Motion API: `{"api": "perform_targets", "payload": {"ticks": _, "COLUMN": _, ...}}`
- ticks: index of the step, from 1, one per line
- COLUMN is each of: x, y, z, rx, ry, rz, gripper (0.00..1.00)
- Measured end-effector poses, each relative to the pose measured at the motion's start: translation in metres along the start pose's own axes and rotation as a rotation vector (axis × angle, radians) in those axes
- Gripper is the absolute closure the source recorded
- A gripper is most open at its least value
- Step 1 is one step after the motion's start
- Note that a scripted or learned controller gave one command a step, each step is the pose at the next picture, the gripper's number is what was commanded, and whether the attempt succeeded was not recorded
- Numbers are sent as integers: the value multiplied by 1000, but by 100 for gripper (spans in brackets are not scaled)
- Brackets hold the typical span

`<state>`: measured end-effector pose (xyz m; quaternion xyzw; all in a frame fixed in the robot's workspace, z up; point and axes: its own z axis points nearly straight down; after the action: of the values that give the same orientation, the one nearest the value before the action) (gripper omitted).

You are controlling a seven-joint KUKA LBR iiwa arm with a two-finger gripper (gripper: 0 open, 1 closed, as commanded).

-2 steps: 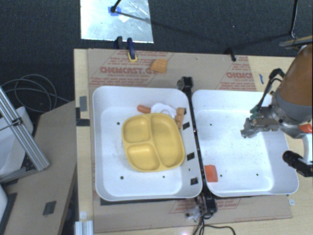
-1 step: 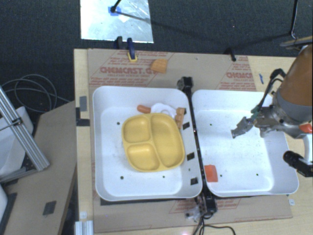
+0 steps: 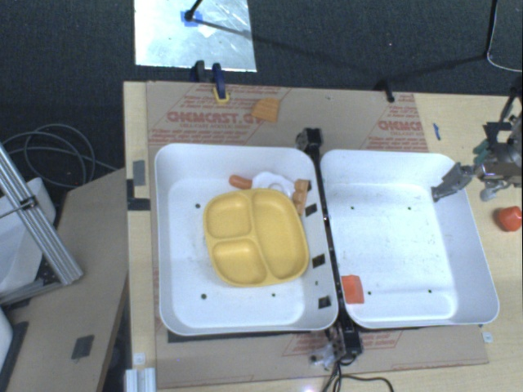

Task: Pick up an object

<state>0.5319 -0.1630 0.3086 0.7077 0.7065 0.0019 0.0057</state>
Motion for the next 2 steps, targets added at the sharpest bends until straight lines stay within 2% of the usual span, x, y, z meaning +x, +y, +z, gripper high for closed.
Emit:
{"api": "perform_targets", "payload": {"ticks": 1, "x": 51, "y": -29, "z": 61, "rx": 14, "ry": 8, "rz": -8, "gripper": 0}}
{"api": "perform_targets", "payload": {"ticks": 2, "x": -15, "y": -46, "z": -2, "rx": 3, "ry": 0, "rz": 2, "gripper": 0}}
